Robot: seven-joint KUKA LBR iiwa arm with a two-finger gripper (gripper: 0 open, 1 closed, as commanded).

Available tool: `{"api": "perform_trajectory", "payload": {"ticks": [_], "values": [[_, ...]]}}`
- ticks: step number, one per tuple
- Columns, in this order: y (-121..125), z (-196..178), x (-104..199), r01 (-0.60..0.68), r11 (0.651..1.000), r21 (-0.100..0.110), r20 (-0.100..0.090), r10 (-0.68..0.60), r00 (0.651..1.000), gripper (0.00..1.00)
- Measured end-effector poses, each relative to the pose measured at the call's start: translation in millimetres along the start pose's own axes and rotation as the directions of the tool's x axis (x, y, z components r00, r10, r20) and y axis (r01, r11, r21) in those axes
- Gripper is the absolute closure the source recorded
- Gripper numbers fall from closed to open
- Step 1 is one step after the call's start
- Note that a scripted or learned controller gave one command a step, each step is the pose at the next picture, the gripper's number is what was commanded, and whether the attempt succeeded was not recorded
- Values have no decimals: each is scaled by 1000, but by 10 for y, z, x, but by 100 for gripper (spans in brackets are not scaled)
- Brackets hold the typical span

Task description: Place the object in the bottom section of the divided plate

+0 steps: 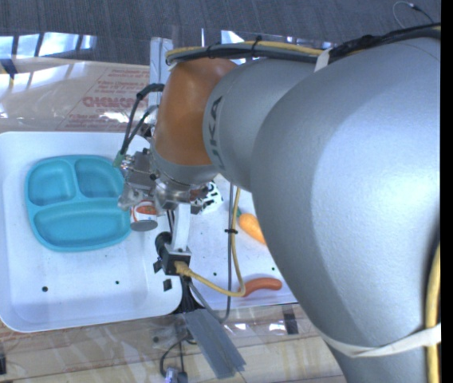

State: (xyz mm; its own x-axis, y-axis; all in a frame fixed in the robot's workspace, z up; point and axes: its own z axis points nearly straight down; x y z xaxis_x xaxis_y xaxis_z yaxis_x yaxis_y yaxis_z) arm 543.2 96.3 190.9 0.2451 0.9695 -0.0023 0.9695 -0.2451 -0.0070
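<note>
A light blue divided plate [38, 183] lies in the left white bin [75, 290], with two small sections at its far side and one large section at its near side. My gripper [137, 202] hangs at the plate's right rim, just above the ridge between the two bins. A small orange and white thing [145, 211] shows right under the wrist; I cannot tell whether it is held. The arm's grey body and orange band [187, 110] hide much of the right bin.
In the right bin lie an orange carrot-like piece [250, 228], a reddish sausage-like piece [263, 284] and a white and black item [208, 197]. A yellow cable [210, 287] loops below the wrist. The left bin's near floor is bare.
</note>
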Motion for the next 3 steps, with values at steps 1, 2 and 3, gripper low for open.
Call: {"api": "perform_trajectory", "payload": {"ticks": [1, 2, 3], "values": [[-325, -371, 752, -74, 997, -2, 0, 74, 997, 100], [-323, -372, 751, -75, 997, -3, 0, 75, 997, 0], [807, -1403, 257, -145, 989, -5, -2, 145, 989, 0]]}}
